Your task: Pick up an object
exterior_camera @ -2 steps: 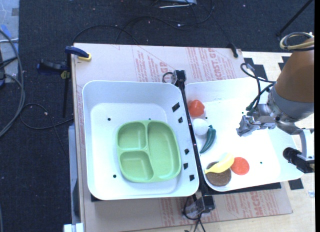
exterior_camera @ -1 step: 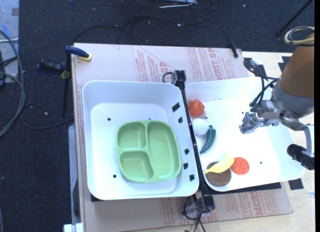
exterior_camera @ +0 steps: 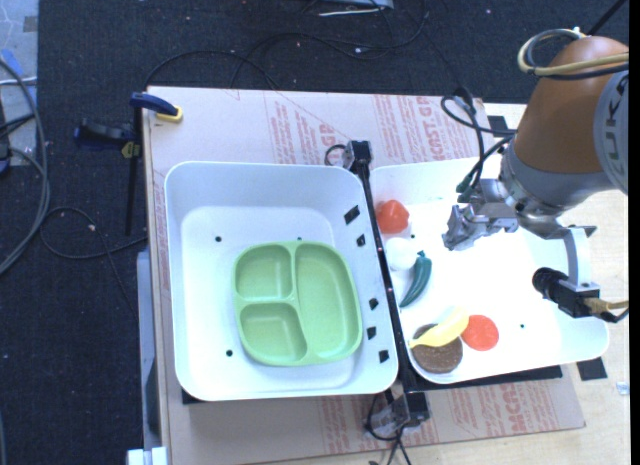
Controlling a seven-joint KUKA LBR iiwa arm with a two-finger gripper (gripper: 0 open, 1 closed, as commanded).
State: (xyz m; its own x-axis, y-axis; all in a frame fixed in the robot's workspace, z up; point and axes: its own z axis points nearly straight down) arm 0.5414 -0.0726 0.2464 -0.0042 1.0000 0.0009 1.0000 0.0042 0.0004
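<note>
- The claw (exterior_camera: 462, 234) hangs over the right bin (exterior_camera: 540, 338), in its upper middle; whether it is wide or narrow I cannot tell — nothing shows between its tips.
- Just left of the claw, at the bin's upper-left corner, lies an orange-red ball (exterior_camera: 393, 216).
- Below that and left of the claw sits a white round piece (exterior_camera: 400, 253), touching a dark green pepper (exterior_camera: 417, 278).
- Well below the claw, near the bin's lower edge, a yellow banana (exterior_camera: 443, 330) lies across a brown disc (exterior_camera: 437, 354), with a red round slice (exterior_camera: 481, 332) just beside them.
- Far left of the claw — the left bin (exterior_camera: 200, 283) holds a green divided plate (exterior_camera: 297, 303).
</note>
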